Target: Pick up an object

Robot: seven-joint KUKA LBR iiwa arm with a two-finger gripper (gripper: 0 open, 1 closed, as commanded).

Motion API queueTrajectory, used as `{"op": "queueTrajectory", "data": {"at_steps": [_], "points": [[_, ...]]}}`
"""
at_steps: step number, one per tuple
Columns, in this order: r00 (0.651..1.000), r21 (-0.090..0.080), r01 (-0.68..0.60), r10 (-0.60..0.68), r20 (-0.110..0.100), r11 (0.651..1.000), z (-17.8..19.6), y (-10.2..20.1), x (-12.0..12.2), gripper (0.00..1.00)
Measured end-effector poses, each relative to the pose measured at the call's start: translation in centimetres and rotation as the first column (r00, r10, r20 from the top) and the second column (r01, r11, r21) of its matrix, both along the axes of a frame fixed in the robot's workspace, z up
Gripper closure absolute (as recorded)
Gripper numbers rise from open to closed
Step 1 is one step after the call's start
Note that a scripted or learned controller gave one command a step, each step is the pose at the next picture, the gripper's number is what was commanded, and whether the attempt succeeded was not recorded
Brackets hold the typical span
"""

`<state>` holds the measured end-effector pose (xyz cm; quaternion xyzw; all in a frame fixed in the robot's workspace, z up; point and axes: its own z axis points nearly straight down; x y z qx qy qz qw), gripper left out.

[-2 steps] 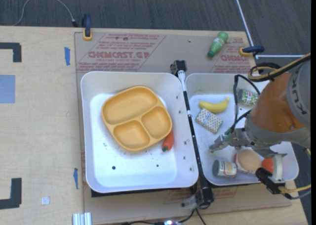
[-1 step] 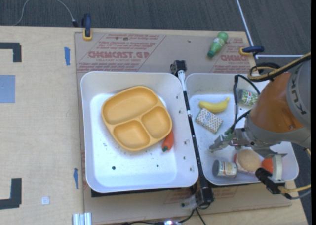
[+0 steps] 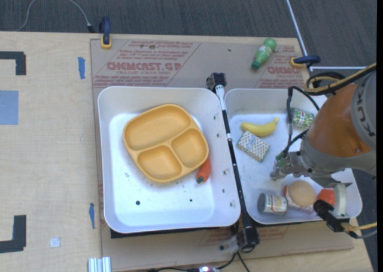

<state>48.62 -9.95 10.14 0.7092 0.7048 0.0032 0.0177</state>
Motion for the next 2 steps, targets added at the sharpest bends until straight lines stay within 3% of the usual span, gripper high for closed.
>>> {"op": "queueTrajectory", "data": {"at_steps": [1,2], "points": [[1.0,0.021,-0.008,0.008,-0.028,1.0,8.35,5.64,-0.25,1.0],[1.0,0.021,-0.007,0.008,-0.028,1.0,8.34,5.61,-0.27,0.0]]}}
